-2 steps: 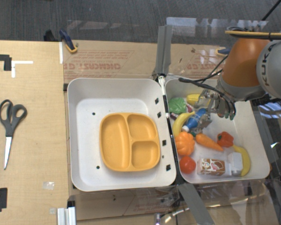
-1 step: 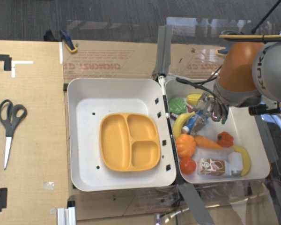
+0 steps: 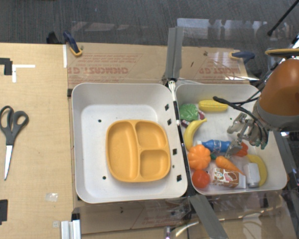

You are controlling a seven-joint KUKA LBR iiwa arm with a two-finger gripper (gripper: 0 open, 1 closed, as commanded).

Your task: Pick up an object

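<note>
On the light wooden desk (image 3: 35, 183) at far left, grey-handled scissors (image 3: 11, 133), blades pointing toward the near edge. In the left white bin (image 3: 84, 148), a yellow three-compartment plastic tray (image 3: 138, 150). In the right white bin (image 3: 276, 178), crowded toy food: green leafy vegetable (image 3: 188, 112), yellow banana (image 3: 193, 131), yellow corn cob (image 3: 212, 105), orange pumpkin (image 3: 199, 157), red tomato (image 3: 201, 179), blue bottle (image 3: 217, 146), orange carrot (image 3: 226, 163). Above these, the arm's metal hand (image 3: 240, 136), low over the bottle's right end; open or closed: cannot tell.
</note>
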